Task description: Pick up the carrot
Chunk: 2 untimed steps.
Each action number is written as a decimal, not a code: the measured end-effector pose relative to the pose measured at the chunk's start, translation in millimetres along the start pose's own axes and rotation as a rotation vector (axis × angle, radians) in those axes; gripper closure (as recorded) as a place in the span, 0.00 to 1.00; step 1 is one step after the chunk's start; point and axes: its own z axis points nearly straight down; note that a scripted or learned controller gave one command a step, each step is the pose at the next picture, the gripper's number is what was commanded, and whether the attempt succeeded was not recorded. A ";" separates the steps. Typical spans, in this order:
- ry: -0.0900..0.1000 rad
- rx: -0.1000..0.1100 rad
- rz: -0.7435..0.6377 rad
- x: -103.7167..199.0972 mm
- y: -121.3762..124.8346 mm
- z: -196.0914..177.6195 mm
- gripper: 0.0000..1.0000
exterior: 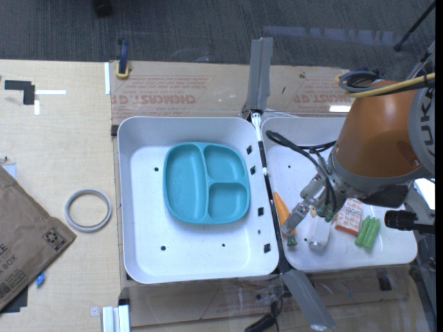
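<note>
So we're not there yet: the carrot [279, 209] lies in the right bin [398, 254] against its left wall, the claw [302, 215] hangs just beside it, and we can't tell its state. The grab's left.

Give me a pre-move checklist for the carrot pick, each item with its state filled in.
1. Carrot located: ok, it lies in the right bin against the left wall.
2. End effector near the carrot: ok, just to its right.
3. Carrot between the end effector's tips: not ok, it lies beside them.
4. Room to close beside the wall: cannot tell, the carrot hugs the divider.
5. Clutter nearby: not ok, a red-and-white packet and a green item lie close by.
6. Teal plate clear of the path: ok, it sits in the left bin.
</note>
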 end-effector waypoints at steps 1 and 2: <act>0.000 0.001 0.197 -21.8 -3.1 10.2 0.00; 0.001 0.001 0.278 -12.9 -11.1 10.0 0.00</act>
